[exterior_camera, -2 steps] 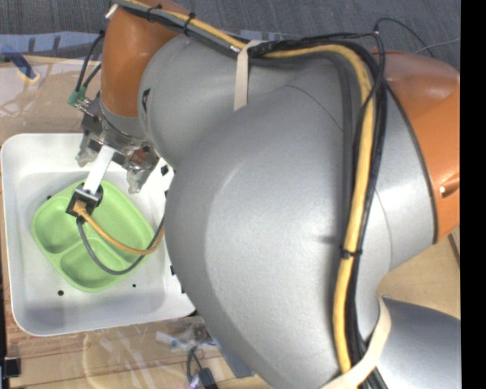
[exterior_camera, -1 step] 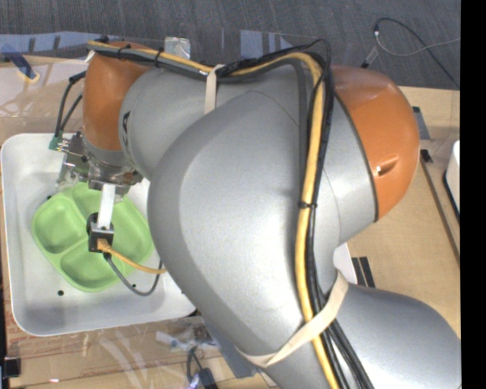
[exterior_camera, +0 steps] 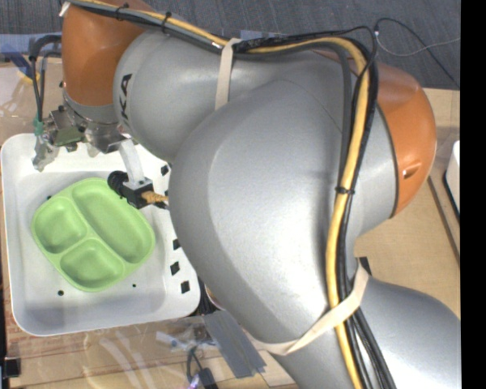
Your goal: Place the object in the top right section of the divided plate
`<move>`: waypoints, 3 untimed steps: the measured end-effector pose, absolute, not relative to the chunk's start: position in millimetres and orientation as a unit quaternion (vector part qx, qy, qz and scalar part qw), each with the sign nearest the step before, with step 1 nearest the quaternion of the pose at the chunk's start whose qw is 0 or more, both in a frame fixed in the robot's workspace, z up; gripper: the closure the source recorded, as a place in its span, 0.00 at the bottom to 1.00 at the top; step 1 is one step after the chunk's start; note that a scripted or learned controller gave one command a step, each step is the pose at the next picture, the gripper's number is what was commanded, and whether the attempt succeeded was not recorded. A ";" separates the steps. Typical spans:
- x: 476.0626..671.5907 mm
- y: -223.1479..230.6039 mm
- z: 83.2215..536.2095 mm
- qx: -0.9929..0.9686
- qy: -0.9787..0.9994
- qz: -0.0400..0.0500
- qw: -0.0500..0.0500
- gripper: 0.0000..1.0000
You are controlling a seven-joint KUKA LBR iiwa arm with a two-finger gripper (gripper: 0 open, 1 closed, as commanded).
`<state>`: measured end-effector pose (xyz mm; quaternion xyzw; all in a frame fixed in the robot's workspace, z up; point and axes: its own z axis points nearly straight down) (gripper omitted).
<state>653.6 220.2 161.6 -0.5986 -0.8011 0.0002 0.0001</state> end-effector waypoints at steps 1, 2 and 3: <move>653.3 221.8 171.8 -0.596 -0.803 0.001 0.000 1.00; 632.3 211.8 304.0 -0.387 -0.922 -0.001 -0.002 1.00; 632.0 211.7 302.5 -0.387 -0.922 0.000 -0.001 0.00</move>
